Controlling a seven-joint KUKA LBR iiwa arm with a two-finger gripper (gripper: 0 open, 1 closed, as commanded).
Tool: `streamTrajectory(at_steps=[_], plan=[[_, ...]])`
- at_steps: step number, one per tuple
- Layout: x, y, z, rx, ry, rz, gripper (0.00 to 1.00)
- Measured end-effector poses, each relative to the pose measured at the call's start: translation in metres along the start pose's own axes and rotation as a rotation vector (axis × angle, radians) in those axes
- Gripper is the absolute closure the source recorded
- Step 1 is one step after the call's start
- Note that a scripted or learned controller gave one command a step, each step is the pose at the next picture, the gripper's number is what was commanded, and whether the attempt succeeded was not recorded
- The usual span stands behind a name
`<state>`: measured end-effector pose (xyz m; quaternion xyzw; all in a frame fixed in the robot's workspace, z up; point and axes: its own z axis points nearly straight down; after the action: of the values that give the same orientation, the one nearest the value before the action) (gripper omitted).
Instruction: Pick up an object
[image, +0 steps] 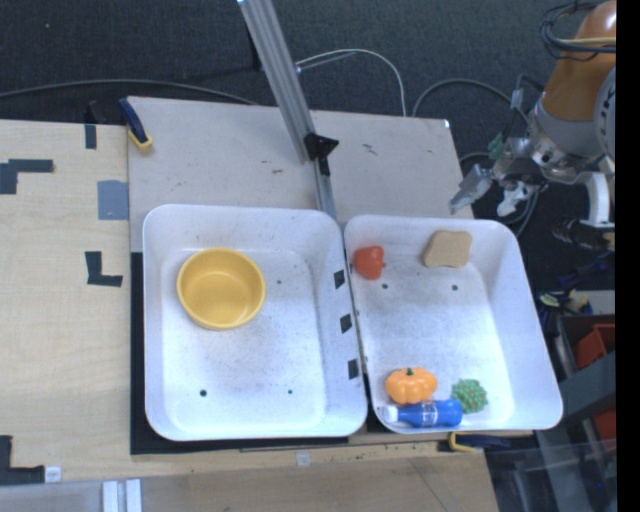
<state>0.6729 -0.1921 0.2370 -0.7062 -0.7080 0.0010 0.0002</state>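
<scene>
The right bin holds a small red object at its far left, a tan sponge-like block at the far middle, and an orange pumpkin, a blue bottle and a green broccoli piece along the near edge. In the left bin sits a yellow bowl. My gripper hangs beyond the right bin's far right corner, up and to the right of the tan block. It is open with nothing between its fingers.
A grey metal pole slants down to the gap between the bins at their far edge. Cables lie on the dark floor behind the bench. A blue and yellow tool rests at the board's far left corner.
</scene>
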Motion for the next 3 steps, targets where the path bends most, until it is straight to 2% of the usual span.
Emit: streamTrajectory(at_steps=[1, 3], plan=[[0.0, 0.0, 0.0, 0.0, 0.0, 0.0, 0.0], [-0.003, -0.002, 0.129, 0.006, 0.001, 0.001, 0.0]])
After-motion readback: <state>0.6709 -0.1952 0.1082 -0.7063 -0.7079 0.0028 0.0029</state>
